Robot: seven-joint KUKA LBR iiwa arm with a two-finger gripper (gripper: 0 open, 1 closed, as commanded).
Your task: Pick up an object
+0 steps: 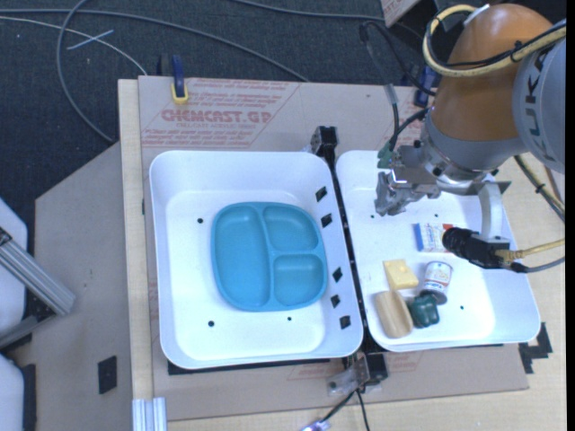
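Gripper (pixel 393 196) hangs over the upper part of the right bin (pixel 512 330), and whether it is released or clenched I cannot tell. Candidate objects cluster toward five o'clock from it: a yellow block (pixel 401 274), tan block (pixel 392 313), dark green piece (pixel 424 311), small bottle (pixel 437 277) and a flat packet (pixel 429 237). Packed so tightly, a descent there could likely nudge neighbours or pinch two together, spoiling the grasp.
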